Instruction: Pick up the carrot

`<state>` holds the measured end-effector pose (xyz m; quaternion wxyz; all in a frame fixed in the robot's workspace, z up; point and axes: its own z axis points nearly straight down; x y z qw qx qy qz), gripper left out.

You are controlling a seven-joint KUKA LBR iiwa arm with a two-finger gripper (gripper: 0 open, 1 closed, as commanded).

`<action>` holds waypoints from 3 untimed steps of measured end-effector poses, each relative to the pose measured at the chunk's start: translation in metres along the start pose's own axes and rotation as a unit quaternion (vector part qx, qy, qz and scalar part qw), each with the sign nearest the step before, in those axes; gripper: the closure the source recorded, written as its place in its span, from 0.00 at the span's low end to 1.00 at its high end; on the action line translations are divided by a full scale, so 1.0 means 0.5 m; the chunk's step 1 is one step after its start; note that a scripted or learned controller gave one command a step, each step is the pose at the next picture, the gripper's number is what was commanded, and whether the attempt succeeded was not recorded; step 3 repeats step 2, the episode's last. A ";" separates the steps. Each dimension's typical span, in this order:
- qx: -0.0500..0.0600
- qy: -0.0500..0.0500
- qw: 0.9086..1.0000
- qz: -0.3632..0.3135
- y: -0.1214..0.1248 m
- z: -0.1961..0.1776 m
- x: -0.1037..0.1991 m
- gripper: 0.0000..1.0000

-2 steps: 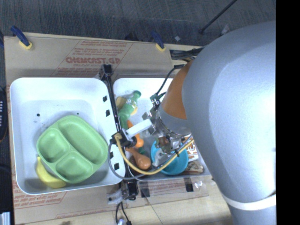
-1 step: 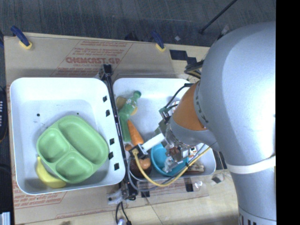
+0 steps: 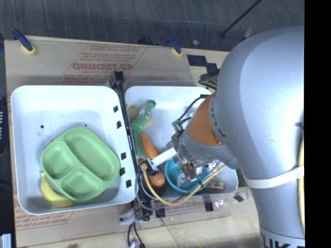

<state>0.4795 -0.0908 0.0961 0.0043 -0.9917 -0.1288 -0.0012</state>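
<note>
An orange carrot (image 3: 149, 146) lies in the right bin (image 3: 165, 94), near its left wall, just below a green bottle (image 3: 140, 122). The arm comes in from the right, its orange band above the wrist. My gripper (image 3: 185, 170) hangs low over the bin's front part, above a blue bowl (image 3: 176, 182), to the right of the carrot and a little nearer the front. Its fingertips are lost among cables and the wrist body. Nothing of the carrot is between them.
A brown rounded item (image 3: 156, 179) and a yellow cable lie by the blue bowl. The left bin (image 3: 31, 107) holds a green divided plate (image 3: 80, 161) over a yellow object (image 3: 51, 196). A black divider with clips separates the bins.
</note>
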 end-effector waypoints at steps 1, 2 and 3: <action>-0.004 0.010 1.000 -0.010 0.001 -0.026 0.019 1.00; 0.000 -0.005 0.981 -0.192 -0.224 -0.189 0.053 1.00; 0.000 -0.005 0.981 -0.192 -0.224 -0.189 0.053 1.00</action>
